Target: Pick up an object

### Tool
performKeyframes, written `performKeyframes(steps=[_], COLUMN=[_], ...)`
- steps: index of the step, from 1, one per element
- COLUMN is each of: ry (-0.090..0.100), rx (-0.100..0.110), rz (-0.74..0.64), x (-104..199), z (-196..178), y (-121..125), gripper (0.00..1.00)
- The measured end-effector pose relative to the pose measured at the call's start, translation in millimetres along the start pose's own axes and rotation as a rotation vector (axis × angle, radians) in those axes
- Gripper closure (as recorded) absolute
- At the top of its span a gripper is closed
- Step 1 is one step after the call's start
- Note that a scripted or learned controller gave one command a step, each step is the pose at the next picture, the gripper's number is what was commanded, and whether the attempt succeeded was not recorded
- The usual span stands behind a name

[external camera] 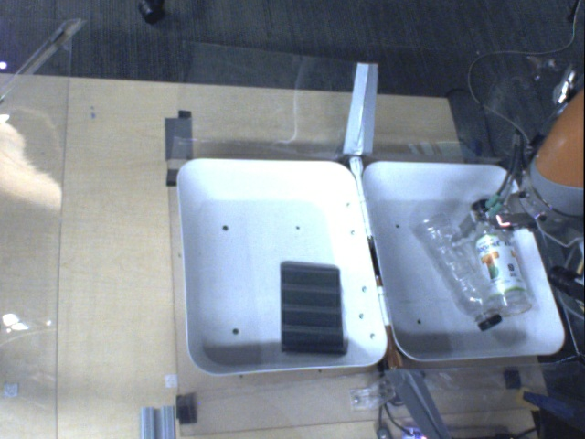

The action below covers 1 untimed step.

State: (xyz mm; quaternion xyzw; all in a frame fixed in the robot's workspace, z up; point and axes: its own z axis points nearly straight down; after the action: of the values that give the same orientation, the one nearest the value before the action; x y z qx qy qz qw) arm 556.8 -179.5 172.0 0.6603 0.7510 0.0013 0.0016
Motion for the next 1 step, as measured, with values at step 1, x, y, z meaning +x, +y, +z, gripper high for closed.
performKeyframes(steps=[1], ry=[-0.002], rx=[-0.005], rz=[-0.069], x=[-2.5], z=[-93.7], y=[-11.3], gripper=[0.00])
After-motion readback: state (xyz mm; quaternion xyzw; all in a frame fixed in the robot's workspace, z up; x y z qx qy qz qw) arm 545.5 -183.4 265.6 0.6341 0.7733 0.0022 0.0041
